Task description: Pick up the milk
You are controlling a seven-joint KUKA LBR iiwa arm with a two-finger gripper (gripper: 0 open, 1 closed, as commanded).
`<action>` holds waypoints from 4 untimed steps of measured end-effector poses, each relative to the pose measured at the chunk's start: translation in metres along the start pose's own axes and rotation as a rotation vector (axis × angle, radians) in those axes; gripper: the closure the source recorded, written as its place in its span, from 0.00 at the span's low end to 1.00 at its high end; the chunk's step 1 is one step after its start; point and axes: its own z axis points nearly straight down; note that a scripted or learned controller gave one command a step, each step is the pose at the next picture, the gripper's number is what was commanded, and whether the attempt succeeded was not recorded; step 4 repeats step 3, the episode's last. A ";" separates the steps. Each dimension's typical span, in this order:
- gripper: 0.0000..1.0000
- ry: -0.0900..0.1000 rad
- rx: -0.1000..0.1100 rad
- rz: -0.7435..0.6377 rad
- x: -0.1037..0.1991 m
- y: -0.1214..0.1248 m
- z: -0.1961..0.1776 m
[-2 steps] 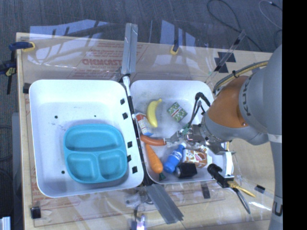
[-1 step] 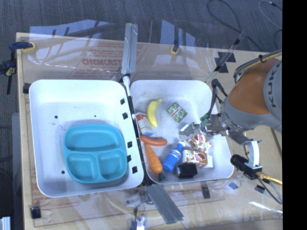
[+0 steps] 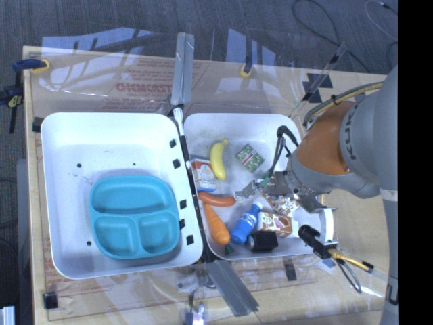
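The arm's jaws, their state impossible to tell, hover low in the right bin near its right wall, seeking the milk by the divider.

A turquoise divided tray is showing against the left white bin. In the right white bin, a yellow banana, green-and-white packet, orange carrot and blue bottle are lying left of the end effector.
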 end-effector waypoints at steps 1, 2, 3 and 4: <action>0.00 0.004 0.017 -0.085 -0.002 -0.029 -0.079; 0.00 0.005 0.018 -0.146 0.016 0.017 -0.092; 0.00 -0.002 -0.003 -0.106 -0.001 0.008 -0.003; 0.00 -0.002 -0.003 -0.106 -0.001 0.008 -0.003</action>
